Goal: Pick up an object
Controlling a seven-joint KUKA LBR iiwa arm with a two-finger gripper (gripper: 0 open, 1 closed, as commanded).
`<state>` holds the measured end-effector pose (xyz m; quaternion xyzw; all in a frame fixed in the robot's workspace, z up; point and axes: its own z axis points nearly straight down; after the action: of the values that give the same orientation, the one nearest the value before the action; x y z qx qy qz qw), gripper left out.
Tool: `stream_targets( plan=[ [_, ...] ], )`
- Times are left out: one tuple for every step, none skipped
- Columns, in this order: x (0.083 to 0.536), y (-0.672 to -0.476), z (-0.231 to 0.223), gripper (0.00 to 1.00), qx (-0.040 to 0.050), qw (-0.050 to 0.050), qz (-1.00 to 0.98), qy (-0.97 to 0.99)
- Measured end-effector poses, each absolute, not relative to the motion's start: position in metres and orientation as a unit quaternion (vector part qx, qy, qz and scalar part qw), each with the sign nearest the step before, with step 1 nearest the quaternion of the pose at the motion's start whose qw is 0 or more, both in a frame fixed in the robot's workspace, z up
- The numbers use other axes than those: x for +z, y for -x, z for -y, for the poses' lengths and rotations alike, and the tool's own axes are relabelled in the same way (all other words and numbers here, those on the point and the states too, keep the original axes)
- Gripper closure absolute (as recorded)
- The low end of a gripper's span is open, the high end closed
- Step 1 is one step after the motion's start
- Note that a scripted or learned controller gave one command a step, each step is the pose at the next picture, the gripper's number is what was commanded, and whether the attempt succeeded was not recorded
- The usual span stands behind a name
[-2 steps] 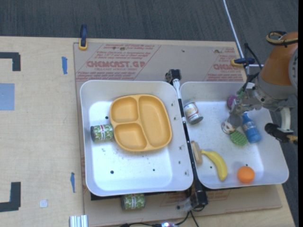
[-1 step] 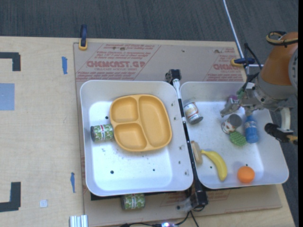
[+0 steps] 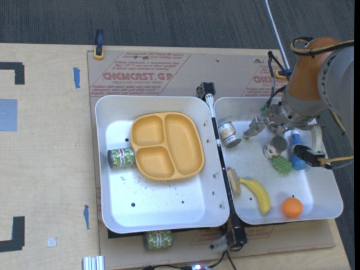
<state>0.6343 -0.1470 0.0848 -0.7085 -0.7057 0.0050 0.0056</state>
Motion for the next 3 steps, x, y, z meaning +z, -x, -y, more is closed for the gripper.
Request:
stream_targets(
  plan=[
    [0.088,-0.631,0.099,0.0,0.0015,-0.007,0.705,0.709],
    [0.087,-0.561,0.094,0.0,0.0001,-0.003,0.706,0.708],
    [0.087,-0.522,0.095,0.0,-0.0021,-0.002,0.707,0.707]
  ],
)
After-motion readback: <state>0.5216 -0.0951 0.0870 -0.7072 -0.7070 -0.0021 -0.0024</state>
